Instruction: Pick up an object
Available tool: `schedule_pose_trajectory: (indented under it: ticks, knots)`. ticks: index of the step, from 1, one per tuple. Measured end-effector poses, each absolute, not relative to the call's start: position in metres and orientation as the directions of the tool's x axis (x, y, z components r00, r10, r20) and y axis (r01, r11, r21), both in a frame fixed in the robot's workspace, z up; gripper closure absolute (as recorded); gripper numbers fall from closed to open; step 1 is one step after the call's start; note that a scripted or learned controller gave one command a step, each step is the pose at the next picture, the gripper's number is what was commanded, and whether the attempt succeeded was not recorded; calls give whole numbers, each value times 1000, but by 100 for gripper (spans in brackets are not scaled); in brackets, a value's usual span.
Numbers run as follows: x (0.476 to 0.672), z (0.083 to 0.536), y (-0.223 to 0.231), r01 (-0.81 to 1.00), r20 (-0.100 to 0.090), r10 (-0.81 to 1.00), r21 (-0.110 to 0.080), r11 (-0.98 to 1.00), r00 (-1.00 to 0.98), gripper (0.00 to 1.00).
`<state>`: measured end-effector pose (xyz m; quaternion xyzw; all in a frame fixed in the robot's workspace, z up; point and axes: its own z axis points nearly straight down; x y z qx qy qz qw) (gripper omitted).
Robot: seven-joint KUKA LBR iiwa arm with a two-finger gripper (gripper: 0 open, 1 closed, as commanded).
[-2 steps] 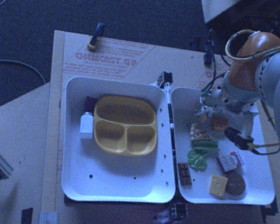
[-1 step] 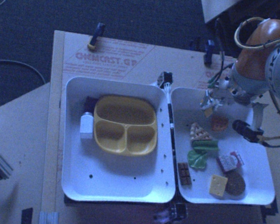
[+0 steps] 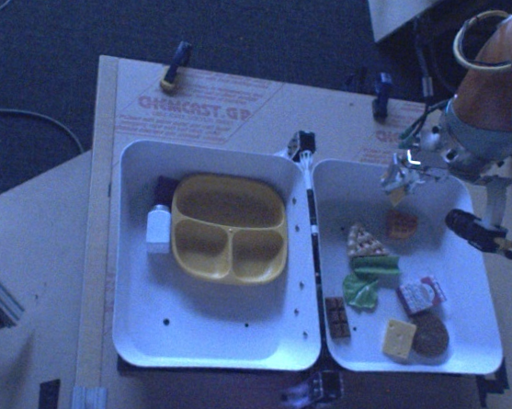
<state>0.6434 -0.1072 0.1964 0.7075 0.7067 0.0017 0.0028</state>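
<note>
While my two-finger gripper (image 3: 398, 181) hangs above the right white bin (image 3: 476, 300), just below it lies a round orange waffle (image 3: 401, 226); I cannot tell its grip state.

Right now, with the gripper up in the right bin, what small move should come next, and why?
Probably lower straight down: the gripper hovers just above the orange-brown food piece near the right bin's far end, with nothing seen held, so that is the nearest thing to grasp.

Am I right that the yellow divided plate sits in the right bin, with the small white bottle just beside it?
Not quite: the yellow divided plate sits in the left bin, not the right one. The small white bottle is indeed just beside it. The camera view shows this.
</note>
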Motion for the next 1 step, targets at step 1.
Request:
schedule_pose_trajectory:
  ticks: [1]
  knots:
    - [644,227,-107,1000,-1,1000,6,0,0,100]
